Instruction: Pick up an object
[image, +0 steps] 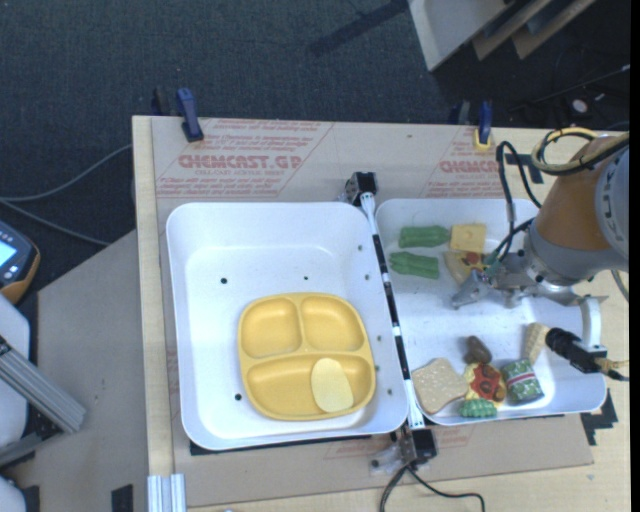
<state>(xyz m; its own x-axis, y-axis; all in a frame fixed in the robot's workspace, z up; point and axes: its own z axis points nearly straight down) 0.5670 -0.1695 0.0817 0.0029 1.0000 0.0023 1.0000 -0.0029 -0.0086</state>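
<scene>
Near the bottom edge of the right bin (590, 400), a row of small things: a bread slice (435, 383), a green piece (478, 408) just beside it, a red piece (487, 380), a green-and-white packet (521, 382). Slightly above these, a brown piece (477, 350) and a beige stick (532, 342), close to each other but apart.

In the left bin (200, 250), at lower centre of the frame, a yellow divided plate (270, 330), with a pale oval piece (332, 385) lying in its large lower compartment.

Further up in the right bin, the claw (468, 293), low over the white floor and pointing toward the left of the frame. Open or closed: not possible to tell from this view. Nothing seen gripped.

Just above the claw, very near its metal parts, a pale yellow piece (457, 266); touching or not, unclear. To the left of that, a green pod (414, 264), apart from the claw. Higher again, a second green pod (424, 236) and a yellow block (467, 238) side by side near the bin's upper wall.

At the right of the frame, the grey arm with orange band (575, 205). Beyond both bins, the worktop (300, 160) with red printed letters.
</scene>
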